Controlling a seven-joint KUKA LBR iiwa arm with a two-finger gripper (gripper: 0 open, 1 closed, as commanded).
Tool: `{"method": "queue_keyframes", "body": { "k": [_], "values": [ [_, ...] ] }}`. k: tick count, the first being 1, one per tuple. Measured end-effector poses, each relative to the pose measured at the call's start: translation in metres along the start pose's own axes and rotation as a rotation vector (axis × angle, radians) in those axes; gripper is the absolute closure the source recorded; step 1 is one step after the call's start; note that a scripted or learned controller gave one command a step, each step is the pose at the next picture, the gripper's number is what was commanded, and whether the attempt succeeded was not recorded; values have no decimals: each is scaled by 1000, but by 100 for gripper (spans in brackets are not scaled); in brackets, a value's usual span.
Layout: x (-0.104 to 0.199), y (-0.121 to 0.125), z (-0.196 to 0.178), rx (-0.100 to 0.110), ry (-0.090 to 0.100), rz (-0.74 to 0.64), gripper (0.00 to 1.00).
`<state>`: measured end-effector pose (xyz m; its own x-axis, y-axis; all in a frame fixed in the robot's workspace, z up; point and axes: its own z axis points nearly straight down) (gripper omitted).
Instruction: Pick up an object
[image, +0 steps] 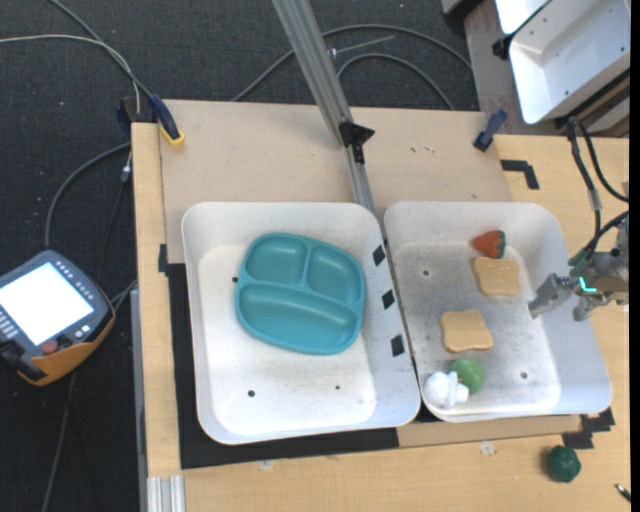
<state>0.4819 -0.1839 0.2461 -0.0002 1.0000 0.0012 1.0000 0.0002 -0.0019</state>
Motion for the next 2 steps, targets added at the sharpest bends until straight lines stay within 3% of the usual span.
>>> {"method": "queue_keyframes", "body": {
  "k": [1, 2],
  "values": [
    [0, 1, -1, -2, -1, 0, 0],
    [9, 2, 46, 3, 2, 0, 0]
  ]
}}
